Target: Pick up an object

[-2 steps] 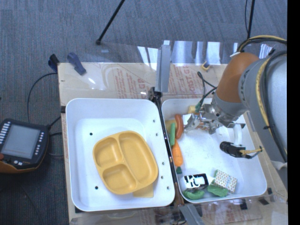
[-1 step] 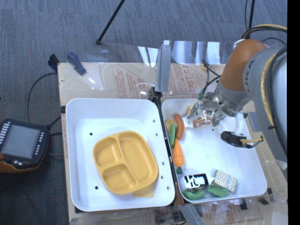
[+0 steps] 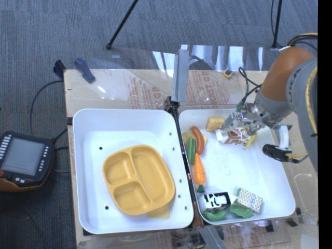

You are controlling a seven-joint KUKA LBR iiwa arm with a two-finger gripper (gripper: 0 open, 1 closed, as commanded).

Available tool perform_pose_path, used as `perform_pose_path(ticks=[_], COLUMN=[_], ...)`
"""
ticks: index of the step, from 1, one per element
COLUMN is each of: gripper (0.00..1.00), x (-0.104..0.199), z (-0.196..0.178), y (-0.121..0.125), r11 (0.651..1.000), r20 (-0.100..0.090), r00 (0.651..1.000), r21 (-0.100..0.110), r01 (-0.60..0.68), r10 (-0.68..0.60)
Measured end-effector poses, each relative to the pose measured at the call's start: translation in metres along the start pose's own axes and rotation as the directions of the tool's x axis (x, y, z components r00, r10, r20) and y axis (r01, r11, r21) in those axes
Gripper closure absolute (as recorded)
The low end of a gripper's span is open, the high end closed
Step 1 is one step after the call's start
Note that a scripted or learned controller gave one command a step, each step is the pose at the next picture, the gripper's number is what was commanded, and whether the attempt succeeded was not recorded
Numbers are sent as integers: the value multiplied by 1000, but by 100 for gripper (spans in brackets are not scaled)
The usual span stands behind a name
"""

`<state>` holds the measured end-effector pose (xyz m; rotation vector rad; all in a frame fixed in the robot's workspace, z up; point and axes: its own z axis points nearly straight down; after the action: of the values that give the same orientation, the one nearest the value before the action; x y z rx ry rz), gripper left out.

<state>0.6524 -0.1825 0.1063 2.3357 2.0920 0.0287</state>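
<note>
The gripper (image 3: 239, 122) sat low in the right bin's (image 3: 270, 188) far end, right over a crumpled snack packet (image 3: 234, 135). Honestly couldn't tell its state. A yellow divided tray (image 3: 138, 179) lay in the left bin (image 3: 88, 139).

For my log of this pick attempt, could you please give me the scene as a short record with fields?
left bin: yellow divided tray
right bin: toy food and small packets
left edge of right bin: sausage, green pod, carrot
near edge: black-and-white packet, patterned box
far side: yellow chunk
hand: low over a crumpled wrapper
grasp: cannot tell
</note>
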Motion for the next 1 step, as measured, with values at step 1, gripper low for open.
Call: perform_pose_path(ticks=[1], gripper=[0], x=[3], z=[1], y=[0], r11=[997], r20=[13], r00=[997], r21=[-5], r01=[78], r10=[-78])
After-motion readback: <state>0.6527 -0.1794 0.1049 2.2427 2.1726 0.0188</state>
